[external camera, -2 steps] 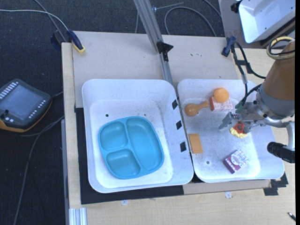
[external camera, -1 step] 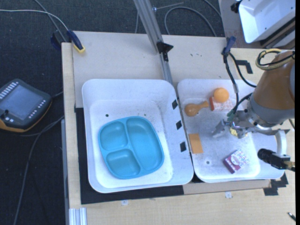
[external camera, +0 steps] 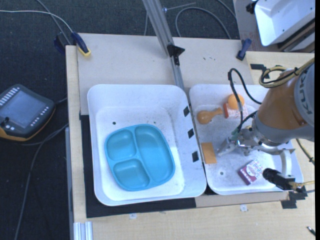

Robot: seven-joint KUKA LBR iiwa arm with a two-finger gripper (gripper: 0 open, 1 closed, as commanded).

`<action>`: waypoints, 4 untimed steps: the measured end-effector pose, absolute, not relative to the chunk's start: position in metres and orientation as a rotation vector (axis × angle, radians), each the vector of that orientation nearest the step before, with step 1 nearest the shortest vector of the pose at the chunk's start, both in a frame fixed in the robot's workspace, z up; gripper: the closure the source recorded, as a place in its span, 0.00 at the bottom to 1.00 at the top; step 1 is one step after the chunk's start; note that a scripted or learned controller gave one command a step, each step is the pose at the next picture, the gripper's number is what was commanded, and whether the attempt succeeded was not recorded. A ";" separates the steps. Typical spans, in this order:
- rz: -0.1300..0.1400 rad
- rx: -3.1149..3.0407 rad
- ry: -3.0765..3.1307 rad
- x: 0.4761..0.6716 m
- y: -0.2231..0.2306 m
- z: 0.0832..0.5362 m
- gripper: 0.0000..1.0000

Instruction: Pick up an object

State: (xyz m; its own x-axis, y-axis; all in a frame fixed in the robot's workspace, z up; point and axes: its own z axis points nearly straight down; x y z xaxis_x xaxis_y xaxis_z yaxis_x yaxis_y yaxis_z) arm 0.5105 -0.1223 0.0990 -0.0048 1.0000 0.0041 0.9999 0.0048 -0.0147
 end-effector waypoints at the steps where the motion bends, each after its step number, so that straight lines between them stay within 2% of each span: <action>1: 0.013 -2.202 -2.222 0.512 -0.121 0.109 1.00; 2: 0.004 -2.214 -2.225 0.504 -0.114 0.156 1.00; 3: 0.003 -2.214 -2.227 0.504 -0.115 0.195 1.00; 4: 0.004 -2.213 -2.226 0.505 -0.113 0.216 1.00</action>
State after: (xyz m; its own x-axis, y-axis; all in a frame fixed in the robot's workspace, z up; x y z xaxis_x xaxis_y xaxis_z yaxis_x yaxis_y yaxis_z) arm 0.5054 -0.1131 0.2160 -0.0058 1.0000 -0.0001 1.0000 0.0058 -0.0039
